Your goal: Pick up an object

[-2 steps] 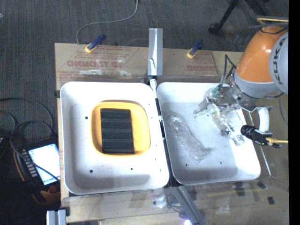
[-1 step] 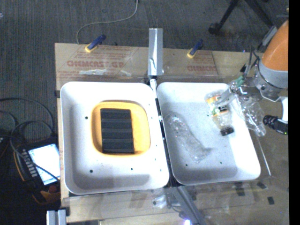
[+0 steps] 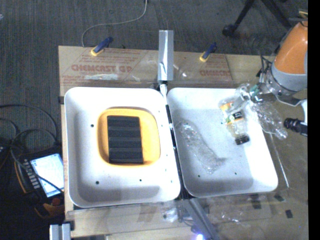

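Crowding the gripper (image 3: 249, 97), grasp untellable: small bottle (image 3: 237, 125) and crumpled clear plastic (image 3: 270, 117) in right bin (image 3: 227, 190).

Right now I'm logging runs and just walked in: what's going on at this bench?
The grey arm with the orange band reaches in over the right white bin, its gripper near a small clear plastic bottle with a dark cap. A crumpled clear plastic bottle lies beside it. The left white bin holds a yellow tray with a black ribbed block.
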Controlling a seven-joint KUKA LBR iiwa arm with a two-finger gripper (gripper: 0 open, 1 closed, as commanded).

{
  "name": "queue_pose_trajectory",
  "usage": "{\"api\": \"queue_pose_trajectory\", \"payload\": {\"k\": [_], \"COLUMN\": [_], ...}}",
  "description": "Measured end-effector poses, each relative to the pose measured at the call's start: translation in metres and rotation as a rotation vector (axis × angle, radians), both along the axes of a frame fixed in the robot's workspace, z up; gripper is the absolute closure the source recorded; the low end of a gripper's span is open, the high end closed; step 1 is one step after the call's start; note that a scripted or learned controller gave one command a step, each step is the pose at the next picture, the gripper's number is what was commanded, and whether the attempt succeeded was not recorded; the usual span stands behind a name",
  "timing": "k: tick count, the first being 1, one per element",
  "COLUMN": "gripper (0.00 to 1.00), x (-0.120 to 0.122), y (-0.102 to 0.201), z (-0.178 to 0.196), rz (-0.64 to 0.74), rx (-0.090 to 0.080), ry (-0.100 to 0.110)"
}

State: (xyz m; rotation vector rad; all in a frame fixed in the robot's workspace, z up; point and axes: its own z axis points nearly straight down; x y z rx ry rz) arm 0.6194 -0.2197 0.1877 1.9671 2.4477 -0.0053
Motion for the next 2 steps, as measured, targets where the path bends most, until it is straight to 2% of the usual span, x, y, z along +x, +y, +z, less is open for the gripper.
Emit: {"api": "queue_pose_trajectory", "payload": {"k": [1,2], "gripper": [0.0,1.0], "x": [0.024,0.025], "y": [-0.002,0.0], "z": [-0.082,-0.072], "rz": [0.214,0.215], "rx": [0.0,0.0], "ry": [-0.013,-0.016]}}
